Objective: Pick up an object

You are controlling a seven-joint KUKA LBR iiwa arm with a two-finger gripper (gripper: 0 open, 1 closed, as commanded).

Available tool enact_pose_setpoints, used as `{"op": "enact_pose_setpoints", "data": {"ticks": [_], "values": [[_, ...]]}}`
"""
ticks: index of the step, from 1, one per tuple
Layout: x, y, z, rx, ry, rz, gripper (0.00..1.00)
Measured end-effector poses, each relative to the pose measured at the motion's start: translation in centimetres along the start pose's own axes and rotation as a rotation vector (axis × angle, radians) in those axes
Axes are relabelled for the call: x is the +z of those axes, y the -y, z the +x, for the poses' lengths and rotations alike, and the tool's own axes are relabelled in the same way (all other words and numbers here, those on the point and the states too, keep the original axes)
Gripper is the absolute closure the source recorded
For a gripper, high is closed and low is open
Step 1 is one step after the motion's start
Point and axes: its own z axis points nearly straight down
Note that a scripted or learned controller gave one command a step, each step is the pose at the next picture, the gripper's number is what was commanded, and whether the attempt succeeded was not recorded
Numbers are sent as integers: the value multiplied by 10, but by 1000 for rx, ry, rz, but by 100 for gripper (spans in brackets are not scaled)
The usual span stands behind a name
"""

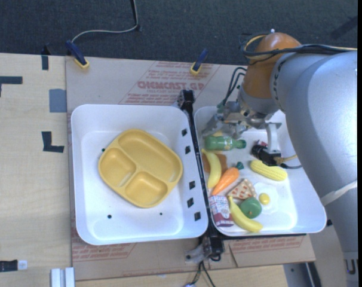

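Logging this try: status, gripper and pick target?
Gripper low in right bin, just above green bottle. Nothing seen between fingers. Banana, carrot crowd bottle's near side. Yellow tray alone in left bin.

Likely lab: clamped cardboard (169,82), white bins (85,178)

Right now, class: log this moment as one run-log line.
arm: over right bin | claw: above green bottle | yellow tray: left bin
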Motion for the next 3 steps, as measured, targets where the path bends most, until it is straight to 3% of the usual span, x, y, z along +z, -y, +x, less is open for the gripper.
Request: {"op": "enact_pose_setpoints", "data": {"ticks": [1,2,3], "values": [[-11,0,0,-1,2,-1,100],[-10,0,0,-1,3,0,0],[-20,0,0,-2,4,0,100]]}}
